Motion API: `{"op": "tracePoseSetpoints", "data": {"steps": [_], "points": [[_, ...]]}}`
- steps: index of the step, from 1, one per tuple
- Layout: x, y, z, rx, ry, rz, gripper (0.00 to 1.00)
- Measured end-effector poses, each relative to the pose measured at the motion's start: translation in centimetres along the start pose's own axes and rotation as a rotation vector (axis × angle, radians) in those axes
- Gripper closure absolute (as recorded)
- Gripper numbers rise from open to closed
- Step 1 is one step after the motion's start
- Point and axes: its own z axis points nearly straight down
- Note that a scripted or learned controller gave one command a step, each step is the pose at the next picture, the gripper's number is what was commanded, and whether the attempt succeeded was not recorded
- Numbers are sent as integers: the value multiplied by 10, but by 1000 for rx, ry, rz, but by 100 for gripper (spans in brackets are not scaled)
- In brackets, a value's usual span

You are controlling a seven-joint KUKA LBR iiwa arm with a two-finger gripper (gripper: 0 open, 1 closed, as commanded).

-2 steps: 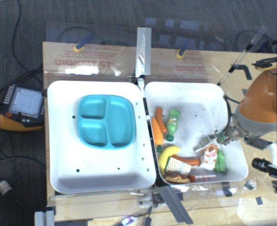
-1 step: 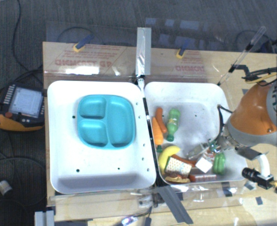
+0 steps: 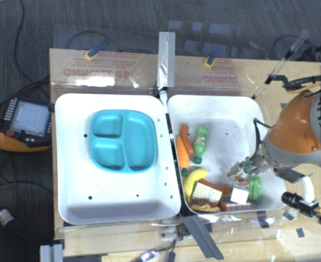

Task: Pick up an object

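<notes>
Over the right bin's (image 3: 214, 105) lower right area, the gripper (image 3: 246, 168) hangs at the end of the grey arm with its orange band (image 3: 294, 127). Gripper state: cannot be determined at this resolution, and no object is visibly between its tips. Immediately below it lies one green object (image 3: 254, 187), beside one small white box (image 3: 240, 195); whether the gripper touches either cannot be told.

Contents of the right bin, counted outward from the gripper:
- one green bottle (image 3: 200, 142), lying near the centre
- two orange carrot-like pieces (image 3: 183, 146), along the left wall
- one yellow banana (image 3: 193, 180), at the lower left
- one reddish box (image 3: 208, 192) and other small items, partly overlapped

Left bin (image 3: 73, 201): one blue divided plate (image 3: 123, 140) with three compartments, resting flat.
</notes>
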Motion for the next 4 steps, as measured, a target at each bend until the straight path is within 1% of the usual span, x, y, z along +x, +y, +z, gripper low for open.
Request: {"op": "tracePoseSetpoints", "data": {"steps": [1, 2, 3, 4], "points": [[-47, 19, -96, 17, 4, 39, 100], [-22, 52, -149, 18, 4, 195, 100], [63, 101, -160, 20, 3, 400, 100], [11, 40, -225, 17, 1, 263, 100]]}}
